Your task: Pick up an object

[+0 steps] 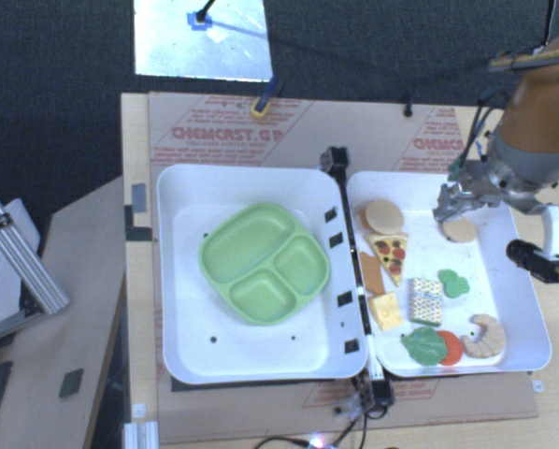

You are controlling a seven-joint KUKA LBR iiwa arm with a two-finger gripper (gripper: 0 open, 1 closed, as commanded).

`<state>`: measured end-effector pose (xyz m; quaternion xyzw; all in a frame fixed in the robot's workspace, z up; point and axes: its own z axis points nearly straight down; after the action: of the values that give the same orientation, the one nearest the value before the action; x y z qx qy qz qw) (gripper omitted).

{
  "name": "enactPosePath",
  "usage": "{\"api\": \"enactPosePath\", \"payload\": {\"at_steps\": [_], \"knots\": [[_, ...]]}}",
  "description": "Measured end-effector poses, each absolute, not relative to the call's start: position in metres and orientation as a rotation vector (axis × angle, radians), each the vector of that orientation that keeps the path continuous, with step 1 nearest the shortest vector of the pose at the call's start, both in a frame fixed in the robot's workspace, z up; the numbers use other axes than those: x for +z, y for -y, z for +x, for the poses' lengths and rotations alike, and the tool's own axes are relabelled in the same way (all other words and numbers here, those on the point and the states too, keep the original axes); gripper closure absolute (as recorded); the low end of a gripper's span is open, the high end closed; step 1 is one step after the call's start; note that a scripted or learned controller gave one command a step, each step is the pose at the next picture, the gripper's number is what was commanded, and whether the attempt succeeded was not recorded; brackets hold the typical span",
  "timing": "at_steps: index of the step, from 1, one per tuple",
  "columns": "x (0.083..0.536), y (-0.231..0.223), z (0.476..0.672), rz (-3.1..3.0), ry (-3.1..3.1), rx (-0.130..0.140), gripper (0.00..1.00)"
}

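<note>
My gripper (451, 204) hangs over the far right part of the right bin (523, 288), just above and touching or nearly touching a small tan disc (462, 231). The right bin also holds a round tan bun (384, 216), a pizza slice (390, 253), a brown strip (371, 273), a yellow cheese wedge (385, 311), a checked cracker (426, 300), a green broccoli piece (454, 283), a green leaf (423, 345), a red tomato slice (451, 348) and a curled shrimp (486, 336).
The left bin (181, 251) holds a green divided plate (265, 263). A black divider with clips (347, 251) runs between the bins. The grey and orange arm (541, 110) comes in from the upper right. A black part (537, 260) juts over the right bin's right edge.
</note>
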<state>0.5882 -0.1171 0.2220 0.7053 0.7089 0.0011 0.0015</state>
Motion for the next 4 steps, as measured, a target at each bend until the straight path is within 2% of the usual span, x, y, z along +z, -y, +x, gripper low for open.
{"api": "enactPosePath", "payload": {"at_steps": [1, 3, 4], "knots": [[0.224, 0.117, 0.589, 2.215, -2.226, 0.002, 1.00], [0.240, 0.007, 0.601, 2.212, -2.229, 0.004, 1.00], [0.236, -0.034, 0.604, 2.216, -2.223, 0.003, 1.00]]}}
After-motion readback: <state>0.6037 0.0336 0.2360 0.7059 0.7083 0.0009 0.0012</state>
